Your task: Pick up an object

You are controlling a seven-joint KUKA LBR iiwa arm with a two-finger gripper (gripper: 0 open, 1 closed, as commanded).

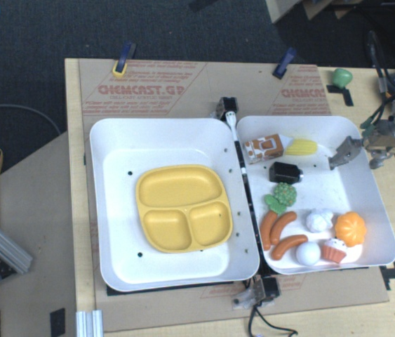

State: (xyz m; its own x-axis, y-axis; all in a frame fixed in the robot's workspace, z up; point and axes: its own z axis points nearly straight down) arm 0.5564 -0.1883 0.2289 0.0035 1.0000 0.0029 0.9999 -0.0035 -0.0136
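The right bin (379,209) holds several toy foods. A brown-and-white block (264,147) and a yellow corn-like piece (301,147) lie at the back, with a black block (285,172) and green broccoli (281,197) in front of them. Two sausages (281,234), a white ball (308,253), a white lump (318,220), an orange pumpkin (350,227) and a cupcake (334,250) lie at the front. My gripper (358,159) hangs open over the bin's back right part, right of the corn, with nothing between its fingers.
The left bin (106,188) holds a yellow divided plate (181,208). Two blue clamps (124,58) (285,62) pin the board's far edge. A green object (341,76) sits behind the right bin. The arm comes in from the right edge.
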